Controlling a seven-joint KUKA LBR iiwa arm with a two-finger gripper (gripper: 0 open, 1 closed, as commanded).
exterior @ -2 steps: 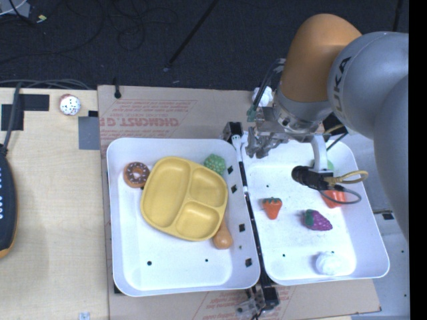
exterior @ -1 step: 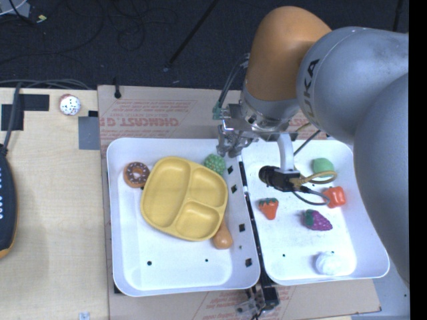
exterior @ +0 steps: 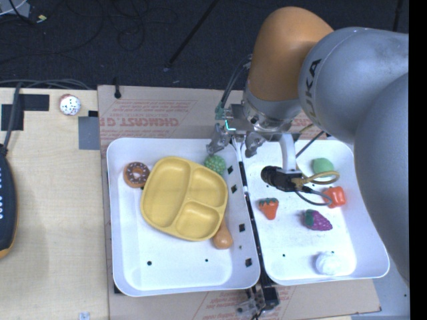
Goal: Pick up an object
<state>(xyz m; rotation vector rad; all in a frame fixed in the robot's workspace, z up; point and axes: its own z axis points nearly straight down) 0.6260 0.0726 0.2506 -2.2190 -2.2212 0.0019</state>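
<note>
**A:** So the arm (exterior: 347, 79) comes in from the right and the gripper (exterior: 230, 139) hangs over the far end of the ridge where the two bins meet. Pretty cramped there: the left bin (exterior: 127, 259) has its far rim right behind, and the yellow divided plate (exterior: 183, 197) takes up most of that bin's middle.

**B:** What's it near?

**A:** A green bumpy thing (exterior: 215, 164), just past the plate's far-right corner, hard against the dividing wall. It's roundish, no real long axis I can make out. The gripper sits directly above it. Whether the fingers are spread or closed, or touching it, I can't tell.

**B:** Open room anywhere?

**A:** The near strip of the left bin is bare. The right bin (exterior: 370, 259) is looser: a strawberry (exterior: 269, 207), purple grapes (exterior: 317, 220) and a white lump (exterior: 327, 263), well apart.
</note>
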